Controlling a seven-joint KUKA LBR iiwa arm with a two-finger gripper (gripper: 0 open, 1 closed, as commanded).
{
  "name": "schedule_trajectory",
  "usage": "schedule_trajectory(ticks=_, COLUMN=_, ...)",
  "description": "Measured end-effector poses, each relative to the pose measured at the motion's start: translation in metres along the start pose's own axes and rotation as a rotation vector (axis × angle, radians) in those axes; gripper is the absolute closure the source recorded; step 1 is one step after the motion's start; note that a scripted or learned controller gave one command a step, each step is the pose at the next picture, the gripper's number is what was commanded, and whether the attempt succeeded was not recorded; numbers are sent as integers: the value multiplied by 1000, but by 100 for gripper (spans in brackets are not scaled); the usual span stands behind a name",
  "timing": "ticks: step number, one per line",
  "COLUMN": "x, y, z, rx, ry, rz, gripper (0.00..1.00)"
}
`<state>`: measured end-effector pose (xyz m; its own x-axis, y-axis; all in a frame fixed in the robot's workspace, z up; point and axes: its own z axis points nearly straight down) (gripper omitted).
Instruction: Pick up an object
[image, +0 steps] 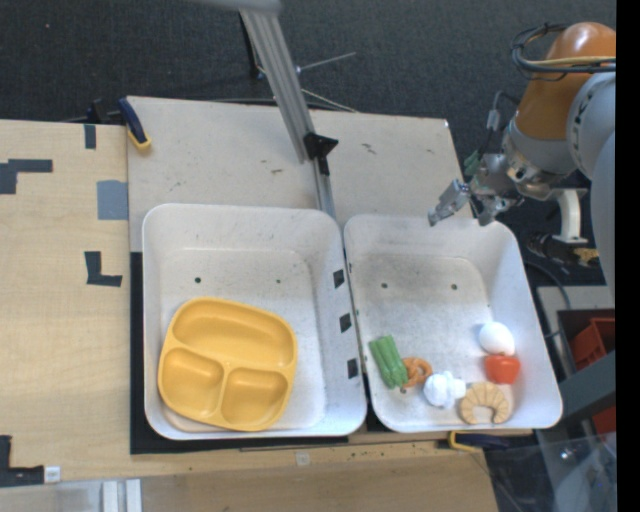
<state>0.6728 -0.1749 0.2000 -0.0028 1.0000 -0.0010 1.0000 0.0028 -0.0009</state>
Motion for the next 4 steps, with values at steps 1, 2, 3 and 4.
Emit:
schedule_trajectory(ticks=1, x=0, y=0, z=0, rx=1, ry=-1, rz=0, gripper=0)
schedule_trajectory(ticks=2, x=-7, y=-4, z=61, rx=6, ry=1, rz=1, gripper=0)
schedule_trajectory(ticks=3, x=-7, y=-6, z=113, rx=8, ry=0, rz=1, gripper=0)
schedule_trajectory(ticks=4, x=-6, y=-6, z=102, rx=8, ry=-1, rz=-1, gripper=100)
